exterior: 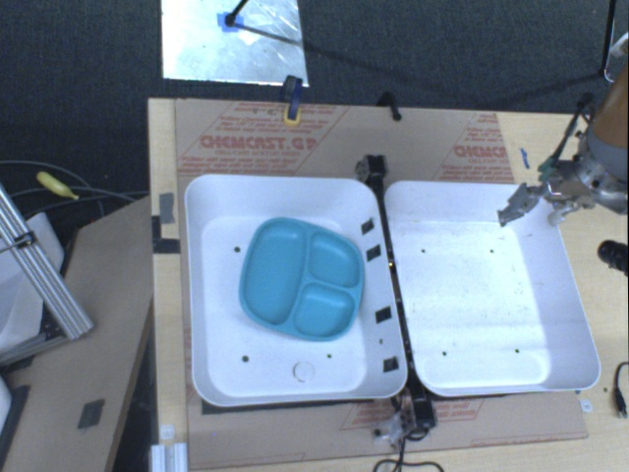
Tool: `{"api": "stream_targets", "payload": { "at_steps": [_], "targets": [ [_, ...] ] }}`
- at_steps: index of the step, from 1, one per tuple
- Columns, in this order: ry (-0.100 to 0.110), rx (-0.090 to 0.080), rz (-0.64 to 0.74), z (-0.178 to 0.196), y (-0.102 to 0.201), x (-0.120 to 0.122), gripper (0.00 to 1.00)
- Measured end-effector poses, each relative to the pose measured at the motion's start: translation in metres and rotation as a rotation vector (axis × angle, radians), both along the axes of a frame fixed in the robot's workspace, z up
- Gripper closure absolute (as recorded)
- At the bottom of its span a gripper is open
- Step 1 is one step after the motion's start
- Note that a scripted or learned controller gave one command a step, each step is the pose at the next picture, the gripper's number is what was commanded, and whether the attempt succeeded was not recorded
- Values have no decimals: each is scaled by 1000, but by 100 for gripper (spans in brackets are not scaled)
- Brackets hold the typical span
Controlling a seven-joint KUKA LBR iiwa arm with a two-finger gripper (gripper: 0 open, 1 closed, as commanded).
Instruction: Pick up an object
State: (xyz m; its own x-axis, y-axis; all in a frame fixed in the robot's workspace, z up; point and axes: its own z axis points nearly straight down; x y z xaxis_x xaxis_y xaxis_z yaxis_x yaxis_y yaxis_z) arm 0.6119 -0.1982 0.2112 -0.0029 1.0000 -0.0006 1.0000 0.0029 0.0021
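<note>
End effector (536, 203): upper right of frame, above right bin (491, 362), finger state cannot be determined | Target: blue divided plate (301, 278), centre of left bin (211, 293) | Relation: plate lies well apart, left and lower of end effector; long axis runs upper-left to lower-right.

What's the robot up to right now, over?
Gripper above right bin's far right corner, holding nothing. Blue divided plate sits in left bin, untouched. Nothing blocking it.
</note>
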Motion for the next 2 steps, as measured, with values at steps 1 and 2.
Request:
{"api": "stream_targets", "payload": {
  "at_steps": [1,2],
  "targets": [
    [11,3,-4,-102,-8,-54,0],
    [5,2,-3,-128,-8,-98,0]
  ]
}}
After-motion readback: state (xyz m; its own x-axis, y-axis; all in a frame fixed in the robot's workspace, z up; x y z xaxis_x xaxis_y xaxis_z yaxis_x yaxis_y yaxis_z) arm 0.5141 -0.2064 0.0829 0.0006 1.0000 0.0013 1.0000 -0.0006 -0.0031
